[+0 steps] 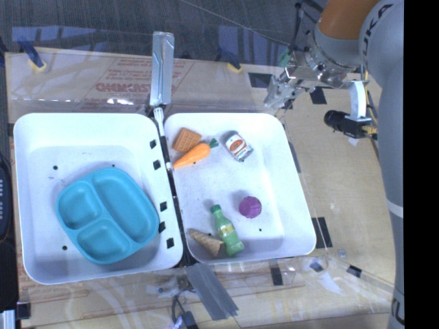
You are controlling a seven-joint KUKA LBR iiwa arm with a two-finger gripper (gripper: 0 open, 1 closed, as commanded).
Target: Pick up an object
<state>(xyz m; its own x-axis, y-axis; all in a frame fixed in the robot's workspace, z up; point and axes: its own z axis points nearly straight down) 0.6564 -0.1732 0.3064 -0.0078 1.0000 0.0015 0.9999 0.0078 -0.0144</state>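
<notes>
Nearest the camera, along the front wall of the right bin (295, 184), a green bottle (226, 230) with a yellow label lies on its side, and an ice-cream cone (206, 241) lies just beside it on its left, touching or nearly so. A purple ball (250, 206) sits a little farther back, near the bottle but apart from it. Toward the rear of this bin an orange carrot (193, 155) lies tilted against a ridged tan cracker (186, 140), and a small can (237, 146) with a red and white label rests on its side to their right, apart from both. The left bin (41, 136) holds a blue divided plate (108, 213) with three compartments. Both bins sit side by side on the counter (343, 197). The grey arm with its orange band enters from the right, and the hand (280, 98) hangs above the counter just past the right bin's rear right corner, holding nothing; whether it is apart or together I cannot tell.
</notes>
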